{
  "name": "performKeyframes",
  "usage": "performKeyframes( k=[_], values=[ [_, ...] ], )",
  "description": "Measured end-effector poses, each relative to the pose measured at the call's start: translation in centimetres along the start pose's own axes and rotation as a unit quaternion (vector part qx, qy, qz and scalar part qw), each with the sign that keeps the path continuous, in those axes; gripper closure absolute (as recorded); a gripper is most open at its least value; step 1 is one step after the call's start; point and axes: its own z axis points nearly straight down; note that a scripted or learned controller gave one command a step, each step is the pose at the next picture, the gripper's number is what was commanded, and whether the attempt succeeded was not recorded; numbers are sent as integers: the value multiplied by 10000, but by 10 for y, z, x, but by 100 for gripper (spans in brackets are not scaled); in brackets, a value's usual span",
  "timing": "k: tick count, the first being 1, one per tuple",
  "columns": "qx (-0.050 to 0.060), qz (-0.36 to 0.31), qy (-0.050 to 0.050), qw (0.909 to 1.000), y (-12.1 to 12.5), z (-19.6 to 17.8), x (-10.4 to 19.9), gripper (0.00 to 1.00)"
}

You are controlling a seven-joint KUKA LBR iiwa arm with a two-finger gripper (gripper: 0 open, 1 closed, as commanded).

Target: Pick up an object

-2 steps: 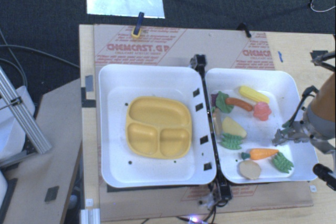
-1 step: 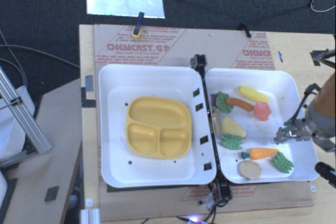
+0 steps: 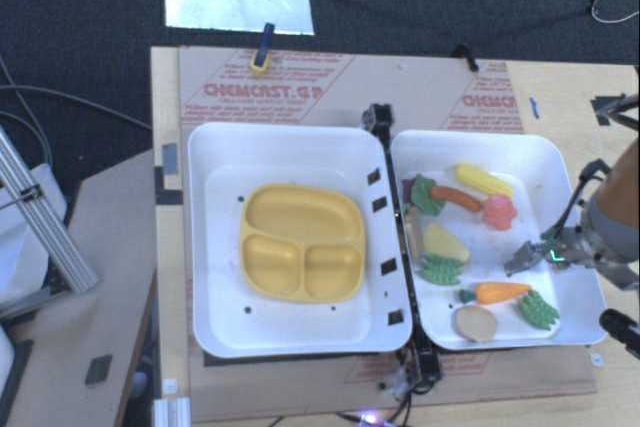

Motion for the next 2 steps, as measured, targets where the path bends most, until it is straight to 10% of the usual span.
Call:
performKeyframes(
  k=[1,2],
  values=[
    [-16,-10,-1,10000,1,-11,0,100],
    [-12,-3,0,10000,1,-10,0,0]
  ],
)
